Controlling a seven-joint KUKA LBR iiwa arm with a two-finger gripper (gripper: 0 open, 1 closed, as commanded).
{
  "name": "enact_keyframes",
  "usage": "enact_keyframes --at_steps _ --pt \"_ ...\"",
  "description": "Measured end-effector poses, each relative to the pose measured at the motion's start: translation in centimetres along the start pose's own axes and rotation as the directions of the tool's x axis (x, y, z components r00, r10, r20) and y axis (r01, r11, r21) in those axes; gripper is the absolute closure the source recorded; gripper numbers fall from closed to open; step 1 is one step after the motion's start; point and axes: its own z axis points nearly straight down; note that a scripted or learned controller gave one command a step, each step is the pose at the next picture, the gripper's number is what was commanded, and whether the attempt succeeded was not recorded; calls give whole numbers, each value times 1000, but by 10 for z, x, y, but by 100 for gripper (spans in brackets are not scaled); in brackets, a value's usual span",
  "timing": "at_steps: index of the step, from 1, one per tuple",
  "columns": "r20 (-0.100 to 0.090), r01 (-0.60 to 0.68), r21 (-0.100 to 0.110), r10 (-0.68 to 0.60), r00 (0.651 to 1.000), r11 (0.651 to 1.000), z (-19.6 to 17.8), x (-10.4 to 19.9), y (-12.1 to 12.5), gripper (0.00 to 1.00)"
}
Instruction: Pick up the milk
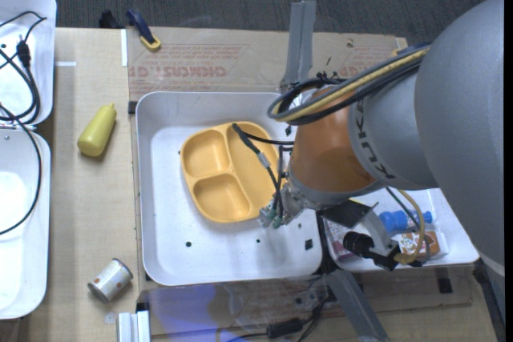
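The milk is not being shown plainly. The likeliest candidate is being taken to be the small white-and-blue container (394, 220) lying in the right shallow white plastic bin (457, 240), half hidden under the grey and orange arm (377, 140) and crowded beside a brown and orange printed packet (421, 243). It is being judged light, fairly stiff and smooth-sided, so it is best being gripped across its narrow body rather than by its cap.

The gripper (276, 212) is being held low over the left shallow white bin (152, 196), just at the edge of the yellow three-compartment plastic plate (220, 172) and well apart from the container. Whether it is released or clenched cannot be told.

Room is being limited in the right bin: the bin walls and the packet are close by. A yellow squeeze bottle (97, 130) and a small silver tin can (110, 278) are lying outside on the bench.
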Motion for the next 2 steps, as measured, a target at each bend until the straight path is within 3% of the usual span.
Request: enact_keyframes --at_steps 1,2 --pt "0 1 0 -1 1000 1000 0 0 0 0" --pt "2 -5 0 5 1000 1000 -9 -2 0 100"
